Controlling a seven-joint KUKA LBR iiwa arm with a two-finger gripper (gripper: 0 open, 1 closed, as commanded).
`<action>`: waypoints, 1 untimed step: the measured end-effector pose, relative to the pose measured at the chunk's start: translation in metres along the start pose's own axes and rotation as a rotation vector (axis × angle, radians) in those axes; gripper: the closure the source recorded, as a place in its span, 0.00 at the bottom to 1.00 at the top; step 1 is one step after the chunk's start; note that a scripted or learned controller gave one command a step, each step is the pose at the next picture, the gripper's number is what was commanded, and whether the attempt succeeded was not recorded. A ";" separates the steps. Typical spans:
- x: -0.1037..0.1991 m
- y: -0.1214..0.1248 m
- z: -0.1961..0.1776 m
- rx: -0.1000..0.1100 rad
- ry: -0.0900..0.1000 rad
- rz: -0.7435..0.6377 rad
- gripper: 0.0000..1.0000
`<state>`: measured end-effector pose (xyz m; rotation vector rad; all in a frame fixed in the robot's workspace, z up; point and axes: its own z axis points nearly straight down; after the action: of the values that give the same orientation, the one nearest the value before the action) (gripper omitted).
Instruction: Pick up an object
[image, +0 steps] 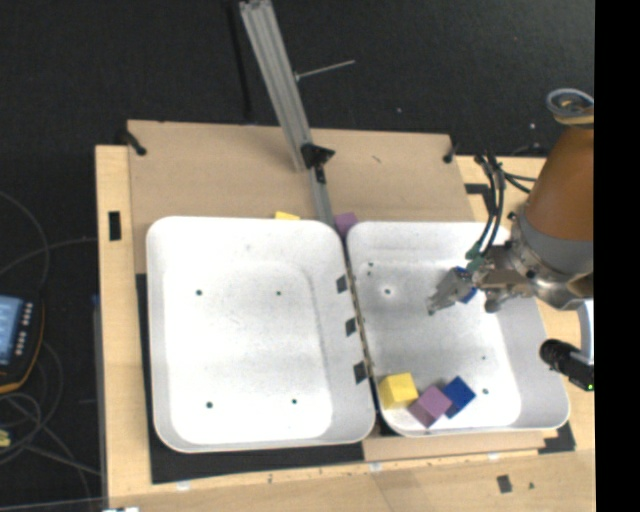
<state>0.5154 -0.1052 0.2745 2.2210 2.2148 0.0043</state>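
Gripper (452, 294) sits over the middle of the right bin (400, 250), reaching in from the right below the orange band of the arm (560, 200). Fingers are a small dark cluster against the white floor — cannot tell whether they are spread or closed, and nothing is visible between them.

Candidate objects, all in the near corner of the right bin:
- yellow block (398, 388), against the wall next to the divider
- purple block (432, 404), just beside the yellow one, apparently touching
- blue block (458, 393), touching the purple block on its far side

The gripper is well apart from this cluster, farther up the bin.

Handling judgement: these look like small rigid cubes, probably light foam or wood, flat-faced, not fragile. Surfaces look matte, so slip should be modest. Best hold is across two opposite flat faces, fingers coming straight down.

Concern — the three are packed together near the bin wall, so free faces are few. The blue block looks the most exposed; the yellow one is hemmed in by wall and neighbour.

Left bin (200, 270) carries no pick candidate that I can see. A yellow scrap (287, 215) and a purple scrap (345, 222) lie beyond the far rims.
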 end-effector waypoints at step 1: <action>-0.039 0.022 0.100 0.011 0.000 0.000 0.00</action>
<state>0.5376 -0.1445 0.1746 2.2261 2.2209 -0.0079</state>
